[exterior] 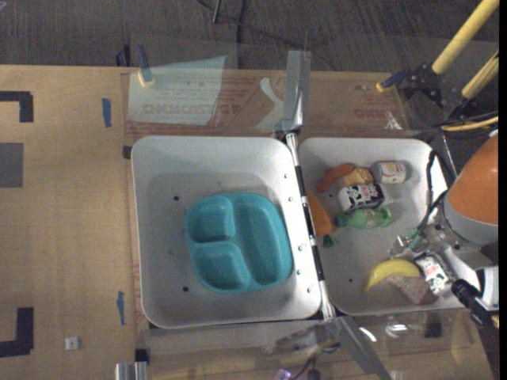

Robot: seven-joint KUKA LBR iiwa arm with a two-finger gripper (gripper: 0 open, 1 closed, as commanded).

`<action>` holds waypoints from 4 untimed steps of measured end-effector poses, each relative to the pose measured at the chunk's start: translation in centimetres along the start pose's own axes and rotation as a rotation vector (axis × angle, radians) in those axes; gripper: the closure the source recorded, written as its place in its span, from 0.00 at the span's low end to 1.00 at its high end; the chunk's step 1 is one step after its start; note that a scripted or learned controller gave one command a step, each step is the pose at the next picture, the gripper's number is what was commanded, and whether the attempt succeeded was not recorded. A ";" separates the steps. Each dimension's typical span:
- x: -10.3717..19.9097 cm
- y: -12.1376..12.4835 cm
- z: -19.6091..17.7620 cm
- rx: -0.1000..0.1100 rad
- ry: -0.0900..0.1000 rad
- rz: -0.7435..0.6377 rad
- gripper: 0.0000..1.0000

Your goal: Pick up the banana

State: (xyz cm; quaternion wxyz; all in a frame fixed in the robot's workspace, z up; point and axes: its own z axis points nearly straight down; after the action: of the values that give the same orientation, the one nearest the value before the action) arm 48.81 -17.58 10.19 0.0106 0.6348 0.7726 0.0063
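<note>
The yellow banana (390, 272) lies curved on the floor of the right bin (348, 291), near its front right corner. My gripper (424, 253) hangs just right of and slightly above the banana, at the end of the grey arm with the orange band (482, 187). Nothing is visibly held. A brownish object (413, 290) lies right beside the banana's right end, partly under the gripper.
The right bin also holds a green bottle (364, 218), a cow-patterned carton (360, 196), a small can (390, 172), a carrot (320, 214) and another orange item (336, 176). A teal divided plate (238, 242) sits in the left bin (158, 180).
</note>
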 end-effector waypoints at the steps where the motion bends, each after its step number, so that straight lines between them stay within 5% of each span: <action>1: 0.0 0.0 0.0 0.000 0.000 0.000 0.00; 2: -2.0 0.5 1.2 0.012 0.006 -0.223 0.00; 3: 4.8 3.3 -0.7 0.020 0.007 -0.081 0.00; 4: 4.8 0.6 1.1 0.007 0.005 -0.014 0.00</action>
State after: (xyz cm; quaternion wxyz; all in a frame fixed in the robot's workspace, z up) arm 48.49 -12.77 9.08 0.0065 0.6295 0.7770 0.0050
